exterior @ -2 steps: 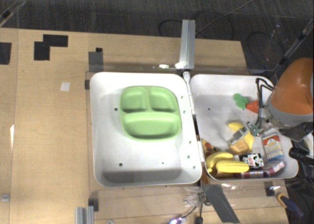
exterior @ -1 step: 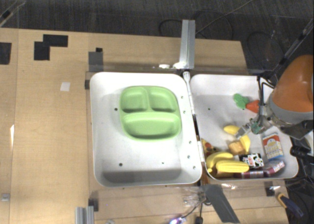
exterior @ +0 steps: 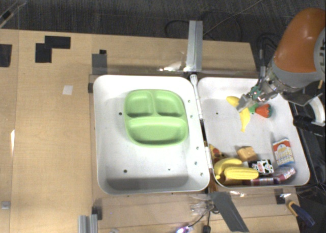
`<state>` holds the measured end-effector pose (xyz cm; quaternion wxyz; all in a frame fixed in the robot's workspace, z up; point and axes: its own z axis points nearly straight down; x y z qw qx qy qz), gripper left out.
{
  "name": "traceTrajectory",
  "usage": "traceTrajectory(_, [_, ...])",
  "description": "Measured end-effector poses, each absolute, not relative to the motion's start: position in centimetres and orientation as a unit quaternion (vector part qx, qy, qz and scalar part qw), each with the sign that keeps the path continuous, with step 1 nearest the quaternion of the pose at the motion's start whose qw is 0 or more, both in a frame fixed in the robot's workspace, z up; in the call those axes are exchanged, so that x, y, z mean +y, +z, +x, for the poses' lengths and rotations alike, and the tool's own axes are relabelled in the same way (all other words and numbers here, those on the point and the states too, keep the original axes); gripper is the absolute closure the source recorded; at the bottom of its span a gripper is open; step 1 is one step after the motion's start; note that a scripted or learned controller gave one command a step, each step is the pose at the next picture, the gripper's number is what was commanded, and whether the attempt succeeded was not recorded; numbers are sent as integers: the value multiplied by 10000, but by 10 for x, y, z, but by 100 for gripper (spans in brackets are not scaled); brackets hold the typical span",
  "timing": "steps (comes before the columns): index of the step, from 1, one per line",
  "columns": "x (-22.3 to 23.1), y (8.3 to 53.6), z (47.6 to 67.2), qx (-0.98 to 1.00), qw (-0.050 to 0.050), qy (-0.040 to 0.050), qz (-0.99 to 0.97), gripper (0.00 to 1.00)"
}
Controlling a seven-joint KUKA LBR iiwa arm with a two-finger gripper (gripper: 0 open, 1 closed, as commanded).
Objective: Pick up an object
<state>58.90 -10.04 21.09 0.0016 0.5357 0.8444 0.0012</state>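
Toys are crowding the right white bin [exterior: 300, 148]'s near edge as the pincer [exterior: 253, 98] is hovering over a light, stiff, slippery yellow plastic banana [exterior: 243, 113]; pincer's grip indiscernible; mid-curve grasp looking best.

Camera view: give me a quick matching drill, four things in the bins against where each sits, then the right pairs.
Things:
1. green divided plate
2. banana
3. red strawberry toy
4. small carton

Places:
A. right bin, near its right wall
B. middle of the left bin
C. right bin, just right of the banana
D. upper part of the right bin, by the gripper

Pairs: 1-B, 2-D, 3-C, 4-A
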Motion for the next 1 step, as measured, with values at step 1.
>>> traceTrajectory(1, [-97,298,617,8112,20,9,5847,100])
